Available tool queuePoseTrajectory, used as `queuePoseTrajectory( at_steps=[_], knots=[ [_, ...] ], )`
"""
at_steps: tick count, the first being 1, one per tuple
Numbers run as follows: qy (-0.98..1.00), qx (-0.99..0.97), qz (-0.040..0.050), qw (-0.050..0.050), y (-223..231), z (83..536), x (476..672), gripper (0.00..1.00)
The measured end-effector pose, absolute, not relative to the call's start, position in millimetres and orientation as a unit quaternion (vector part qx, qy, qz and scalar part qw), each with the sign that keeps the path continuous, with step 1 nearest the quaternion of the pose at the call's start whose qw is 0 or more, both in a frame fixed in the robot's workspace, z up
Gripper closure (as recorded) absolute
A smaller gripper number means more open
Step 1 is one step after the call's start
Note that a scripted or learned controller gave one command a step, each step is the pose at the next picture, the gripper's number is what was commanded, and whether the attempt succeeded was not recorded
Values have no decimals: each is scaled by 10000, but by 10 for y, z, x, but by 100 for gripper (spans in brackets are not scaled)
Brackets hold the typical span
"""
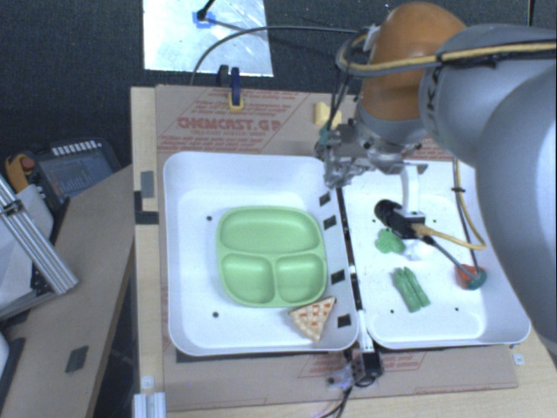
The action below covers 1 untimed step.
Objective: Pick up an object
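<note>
Camera view shows a green asparagus toy (411, 288) lying in the right bin (500, 320), near the front. A small green piece (388, 242) sits a little behind it. A red and green toy (470, 277) lies off to its right. In the left bin (187, 259), a pizza slice (313, 318) touches the front corner of a green plate (270, 257). The gripper (334, 179) hangs over the back end of the strip between the bins, apart from all the toys. I cannot tell if it is squeezed or let go.

Left bin (187, 181): divided plate (270, 255) centre, pizza slice (313, 318) at its front-right corner. Right bin (452, 325): asparagus (411, 288), small round toy (470, 277) to its right.
</note>
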<state>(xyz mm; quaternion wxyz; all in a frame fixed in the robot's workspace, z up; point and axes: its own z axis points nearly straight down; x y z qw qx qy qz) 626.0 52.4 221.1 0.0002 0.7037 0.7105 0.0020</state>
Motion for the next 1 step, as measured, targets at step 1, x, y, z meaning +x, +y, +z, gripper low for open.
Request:
queuePoseTrajectory(
  at_steps=[1],
  knots=[
    [7105, 7037, 22, 2, 1050, 2218, 6391, 100]
  ],
)
